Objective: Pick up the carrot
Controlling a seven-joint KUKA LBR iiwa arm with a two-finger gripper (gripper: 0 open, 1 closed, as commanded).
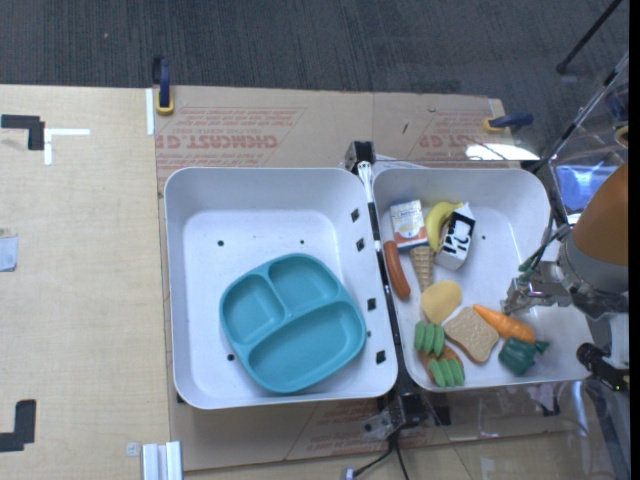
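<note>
Whether the gripper was open or closed could not be made out from the fixed camera above the bench. Its metal tip hung low at the right side of the right bin, just above the carrot, and nothing could be seen held in it. The toy carrot lay flat on the bin floor near the front right corner. Its narrow end touched a slice of toy bread and its thicker end pointed towards the bin's right wall. A dark green toy sat just beside that thicker end; whether it was the carrot's leafy top or a separate piece could not be told.

The carrot looked like a small moulded plastic piece, so it was probably light, stiff and smooth, and it could squirt out of a pinch near its tapered tip. The safest hold appeared to be across the thicker half, clear of the bread.

Further left lay green pea pods, a yellow disc, a sausage, a banana and a milk carton. The left bin held a teal divided plate.
</note>
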